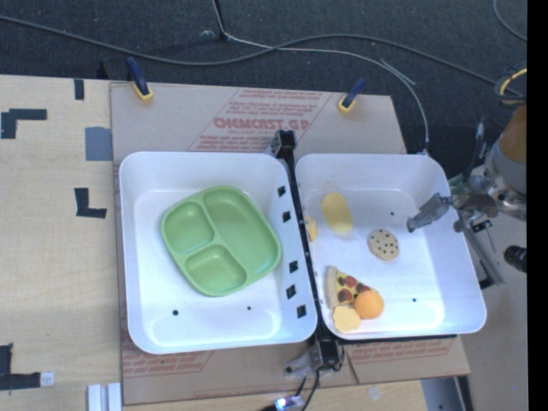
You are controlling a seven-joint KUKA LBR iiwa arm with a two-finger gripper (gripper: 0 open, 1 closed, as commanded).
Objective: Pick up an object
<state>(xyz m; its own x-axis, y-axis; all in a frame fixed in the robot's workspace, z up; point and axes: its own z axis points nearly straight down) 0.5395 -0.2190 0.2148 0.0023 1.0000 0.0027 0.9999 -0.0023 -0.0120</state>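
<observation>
The right bin [428,174] holds a yellow oblong piece [336,213], a chocolate-chip cookie [384,245], a pizza slice [341,286], an orange ball [369,304] and a pale yellow disc [346,318]. My gripper [449,218] hangs over the bin's right edge, to the right of the cookie and apart from it. It is open, its fingers spread with nothing between them.
The left bin [137,229] holds a green divided plate [221,239]. A black divider [295,229] runs between the bins. A small yellow bit [312,229] lies by the divider. Clamps [139,84] and cables sit behind the bins.
</observation>
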